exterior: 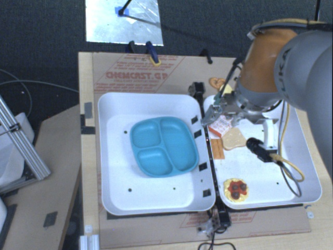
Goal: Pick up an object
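Lowering squarely matters here: the pincer (217,110) hangs above the red-and-white packet (220,125) in the right bin (307,189), beside the toast (233,138); its opening I cannot tell.

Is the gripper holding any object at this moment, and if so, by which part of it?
It cannot be told. The gripper is low over the right bin, just above the red-and-white packet beside the toast slice, but the arm hides any contact.
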